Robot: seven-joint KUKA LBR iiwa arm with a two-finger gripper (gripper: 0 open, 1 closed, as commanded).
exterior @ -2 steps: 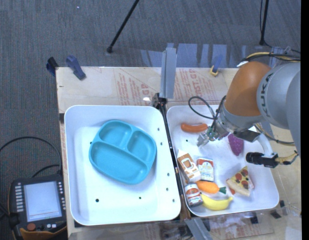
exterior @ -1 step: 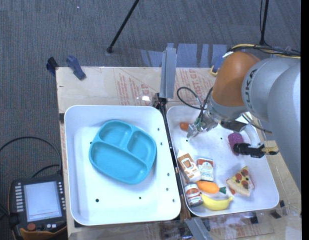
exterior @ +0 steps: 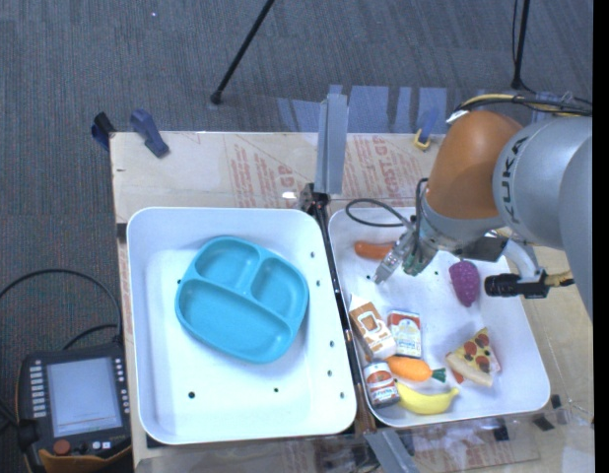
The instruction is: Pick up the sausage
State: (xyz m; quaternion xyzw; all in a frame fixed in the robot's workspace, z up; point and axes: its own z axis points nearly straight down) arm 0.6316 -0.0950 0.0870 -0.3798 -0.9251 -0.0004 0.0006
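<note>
Fingers (exterior: pixel 391 264) seemingly parted, just beside sausage (exterior: pixel 372 249), none held.

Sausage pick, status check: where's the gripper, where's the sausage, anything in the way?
Gripper low in right bin, beside sausage, nothing seen held. Sausage lying near bin's back-left corner. Cartons sit nearer front, apart.

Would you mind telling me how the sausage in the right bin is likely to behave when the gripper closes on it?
The sausage looks smooth and rounded, so it may roll or slip aside on the right bin floor. It seems a small toy, probably light and fairly stiff. The gripper sits beside its end, so an off-centre pinch could squirt it away.
</note>
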